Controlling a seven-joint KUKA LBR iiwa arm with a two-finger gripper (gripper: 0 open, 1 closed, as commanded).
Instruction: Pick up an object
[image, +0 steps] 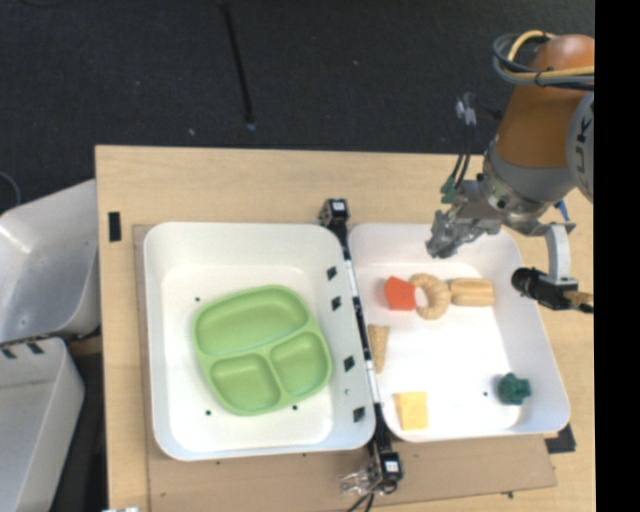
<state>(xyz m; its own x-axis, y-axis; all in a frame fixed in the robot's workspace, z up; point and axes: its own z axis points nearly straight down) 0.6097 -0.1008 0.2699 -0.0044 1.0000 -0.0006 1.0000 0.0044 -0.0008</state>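
The right bin (470, 350) holds several small things: a red-orange block (400, 293), a tan ring-shaped piece (432, 296), a pale wooden cylinder (471, 292), a thin tan wedge (378, 345), a yellow square (411, 409) and a dark green lump (513, 388). My gripper (444, 245) hangs over the back of the right bin, just above and behind the ring and the cylinder. Nothing shows between its fingers, and their spread is hard to read from this angle.
The left bin (170, 400) holds a green divided plate (262, 348). A raised divider with black clips (352, 320) runs between the bins. The wooden bench (260, 180) borders both bins, and a white box (45, 270) stands off the bench to the left.
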